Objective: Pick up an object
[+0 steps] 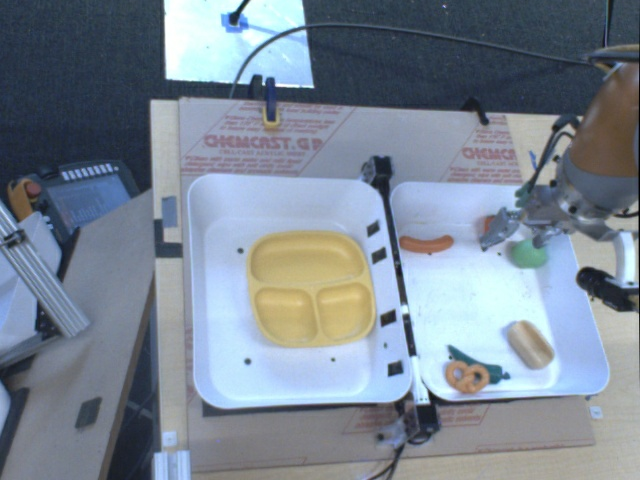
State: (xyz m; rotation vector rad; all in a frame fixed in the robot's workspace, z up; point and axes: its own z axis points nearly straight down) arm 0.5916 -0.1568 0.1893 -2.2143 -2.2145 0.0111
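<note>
The bench carries two shallow white bins side by side. The left bin [215, 298] holds a yellow divided tray [308, 286], lying flat near its middle with three compartments, all bare. It appears to serve as a receiving place; nothing from the other bin has reached it.

The right bin [440, 298] holds the loose objects. An orange sausage-shaped piece [427, 243] lies near the bin's far left corner. A green rounded object [529, 255] sits toward the far right edge. A tan bread-roll-shaped item [531, 344] rests close to the near right corner. A small orange pretzel [467, 375] lies against the near edge, on top of a dark green flat piece [478, 363]. The objects are well apart, which should leave the fingers room around any one of them.

The arm [605, 128] enters over the right bin's far right corner, wrist tilted down into the bin. The gripper [507, 228] sits low just beside the green rounded object, on its left and far side, with a small reddish piece [491, 225] at its tip. Whether the pincer is released or clenched cannot be told; nothing is seen held. The green object, the likeliest target, rests on the bin floor, so the pick is judged not yet done.
</note>
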